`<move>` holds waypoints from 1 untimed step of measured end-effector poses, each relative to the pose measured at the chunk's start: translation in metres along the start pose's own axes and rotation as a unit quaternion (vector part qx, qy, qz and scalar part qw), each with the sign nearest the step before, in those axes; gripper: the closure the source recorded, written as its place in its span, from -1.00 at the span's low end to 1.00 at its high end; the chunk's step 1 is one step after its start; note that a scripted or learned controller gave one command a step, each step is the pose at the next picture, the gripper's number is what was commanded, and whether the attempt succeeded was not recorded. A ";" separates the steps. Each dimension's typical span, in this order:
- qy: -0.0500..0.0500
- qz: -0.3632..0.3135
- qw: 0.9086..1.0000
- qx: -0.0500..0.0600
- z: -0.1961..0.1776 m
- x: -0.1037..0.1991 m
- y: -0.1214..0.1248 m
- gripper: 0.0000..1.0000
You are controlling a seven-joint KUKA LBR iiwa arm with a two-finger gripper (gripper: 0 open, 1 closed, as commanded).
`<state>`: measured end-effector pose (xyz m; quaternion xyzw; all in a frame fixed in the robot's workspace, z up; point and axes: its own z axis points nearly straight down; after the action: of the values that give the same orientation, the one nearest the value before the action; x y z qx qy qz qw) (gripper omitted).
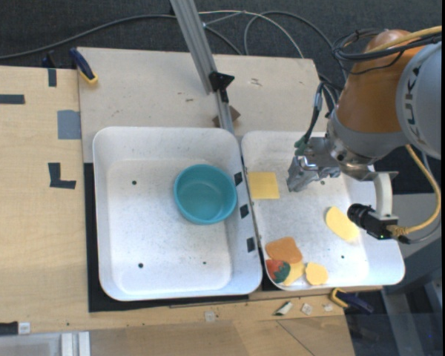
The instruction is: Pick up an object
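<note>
The tool (302,175) hangs low over the right bin (371,273), in its upper middle part; whether it is wide or narrow I cannot tell, since the wrist and its cabling crowd it; nothing shows between its tips.

Just to the tool's left, close but apart from it, lies a flat yellow square (264,185), pale and sponge-like, near the bin's left wall; to the tool's lower right, near the arm's black fitting, lies a yellow rounded piece (341,225), smooth and lemon-coloured, partly overlapped by that fitting; well below the tool, at the bin's lower left corner, sit an orange block (285,249), a small red and green item (279,272) touching its lower edge, and a small yellow disc-like piece (316,274) just beside them.

The left bin (119,199) holds a teal bowl (205,193), round, upright and open to the camera, lying well apart from the tool and on the far side of the wall between the bins.

Both bins rest on the tabletop (30,139), a pale wooden surface with grey tape marks; a slanted metal pole (196,43) crosses above the bins.
</note>
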<state>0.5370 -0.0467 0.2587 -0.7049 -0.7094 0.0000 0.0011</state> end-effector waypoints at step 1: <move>0.000 0.000 1.000 0.001 0.020 0.050 -0.004 1.00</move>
<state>0.5329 0.0031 0.2386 -0.7049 -0.7093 0.0010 0.0017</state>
